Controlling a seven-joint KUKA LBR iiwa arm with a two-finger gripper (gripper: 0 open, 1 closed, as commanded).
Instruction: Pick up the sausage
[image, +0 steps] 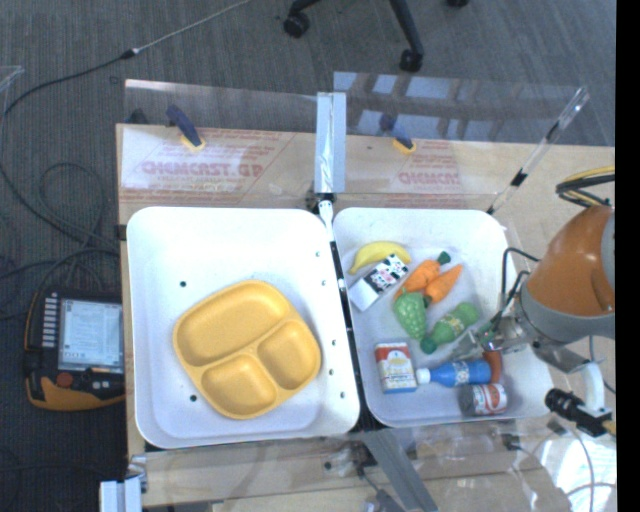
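Front edge, right bin: a can lying on its side, grey with a red end, nearest the camera. Just behind it a white bottle with a blue cap, also lying down, and to its left a small red-and-white carton, upright.

Sausage — a short reddish piece at the right end of the bottle, touching or just beside it, partly hidden by the gripper.

Gripper: low over the bin's right side, directly at the sausage; whether its fingers are open or closed on anything cannot be told (they are small and blurred against the clutter). Arm enters from the right, orange band showing.

Middle of the bin: two green vegetables, two carrots behind them.

Back left corner: banana, with a black-and-white box just in front.

Left bin: one yellow tray — three compartments, set at a slant.
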